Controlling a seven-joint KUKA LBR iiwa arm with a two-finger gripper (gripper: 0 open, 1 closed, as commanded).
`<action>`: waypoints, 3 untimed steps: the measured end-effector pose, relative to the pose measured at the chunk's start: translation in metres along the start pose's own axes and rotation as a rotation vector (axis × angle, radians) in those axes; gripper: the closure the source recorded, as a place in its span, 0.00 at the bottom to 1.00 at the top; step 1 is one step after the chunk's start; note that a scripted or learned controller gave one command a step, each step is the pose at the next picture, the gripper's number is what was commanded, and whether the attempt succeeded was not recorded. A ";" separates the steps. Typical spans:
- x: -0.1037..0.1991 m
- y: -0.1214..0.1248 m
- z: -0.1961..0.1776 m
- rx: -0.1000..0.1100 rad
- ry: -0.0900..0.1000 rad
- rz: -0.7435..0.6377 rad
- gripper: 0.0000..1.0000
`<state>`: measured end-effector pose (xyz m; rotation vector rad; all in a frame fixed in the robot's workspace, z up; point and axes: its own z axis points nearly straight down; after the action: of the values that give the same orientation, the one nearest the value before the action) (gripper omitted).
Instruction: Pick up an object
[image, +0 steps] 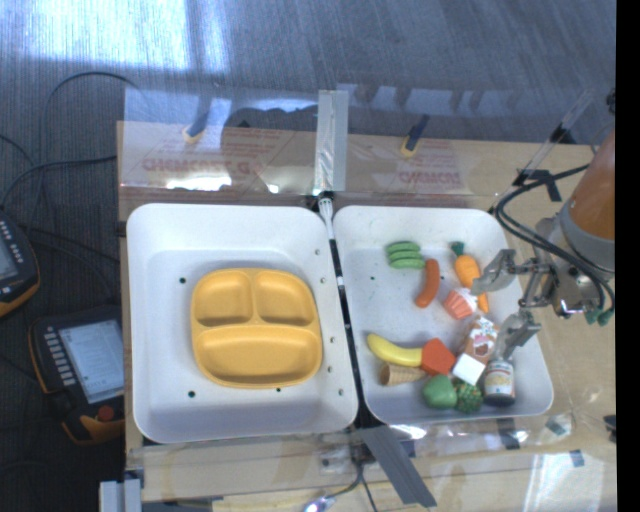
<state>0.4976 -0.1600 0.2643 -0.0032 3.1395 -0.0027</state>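
Wooden desk (585, 440) under a slanted overhead camera, carrying two shallow white bins side by side.

Nearest, along the right bin's (520, 405) front edge: one green broccoli (441, 392), one small jar (499, 381), one white cube (468, 367), one red block (438, 356), one cone (397, 375), one banana (393, 349). Farther back: one small carton (459, 304), one red sausage (428, 283), one carrot (466, 268), one green pea pod (405, 254). Ten toys, all in that bin.

Left bin (160, 250): one yellow divided plate (257, 326), nothing on it.

Grey arm entering from the right, orange band (600, 200) above the wrist. Tool (509, 296) open, fingers spread over the bin's right side, nothing between them, hovering just beside the carton and jar.

Probably light, hard plastic toys, smooth and a little slippery. Carton nearest the tool; best taken across its flat sides. Crowded neighbours likely to get nudged.
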 end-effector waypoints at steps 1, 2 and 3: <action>-0.036 -0.027 0.161 0.000 0.002 -0.068 0.00; -0.027 -0.013 0.173 0.006 -0.012 -0.029 0.00; -0.002 -0.028 0.173 0.004 -0.018 0.027 0.00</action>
<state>0.5003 -0.1879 0.0918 0.0389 3.1208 -0.0087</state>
